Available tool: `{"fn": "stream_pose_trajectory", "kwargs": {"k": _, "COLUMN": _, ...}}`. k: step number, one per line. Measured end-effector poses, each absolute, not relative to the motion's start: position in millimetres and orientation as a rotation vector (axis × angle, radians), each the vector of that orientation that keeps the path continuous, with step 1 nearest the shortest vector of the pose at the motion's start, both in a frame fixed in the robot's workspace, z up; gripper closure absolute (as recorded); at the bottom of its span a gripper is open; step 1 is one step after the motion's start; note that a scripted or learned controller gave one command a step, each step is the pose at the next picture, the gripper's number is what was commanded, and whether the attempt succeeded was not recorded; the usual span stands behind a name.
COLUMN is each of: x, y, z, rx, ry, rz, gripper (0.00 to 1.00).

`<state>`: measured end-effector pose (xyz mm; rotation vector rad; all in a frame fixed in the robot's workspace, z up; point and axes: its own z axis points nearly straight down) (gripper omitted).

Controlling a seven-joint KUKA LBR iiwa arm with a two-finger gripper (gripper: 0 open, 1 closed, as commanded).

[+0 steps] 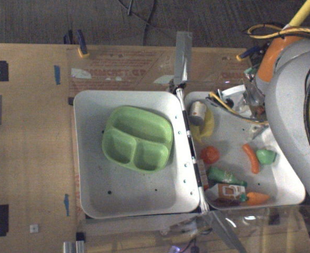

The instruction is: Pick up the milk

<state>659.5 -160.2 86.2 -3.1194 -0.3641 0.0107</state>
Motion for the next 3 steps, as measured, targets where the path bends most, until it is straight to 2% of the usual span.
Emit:
{"fn": "stream_pose_trajectory", "kwargs": {"k": 1, "x": 661.0, "y": -157.6, "z": 98.0, "rx": -3.119, "ry": -0.376, "rz": 0.011, "gripper": 1.0}}
{"fn": "stream_pose_trajectory", "kwargs": {"k": 2, "x": 660.9, "y": -157.2, "z": 97.7, "rx": -3.118, "ry": -0.376, "rz": 0.012, "gripper": 0.0}}
{"fn": "stream_pose_trajectory", "kwargs": {"k": 3, "x": 560.6, "y": -221.0, "z": 119.5, "rx": -3.119, "ry": -0.342, "rz": 0.008, "gripper": 0.0}}
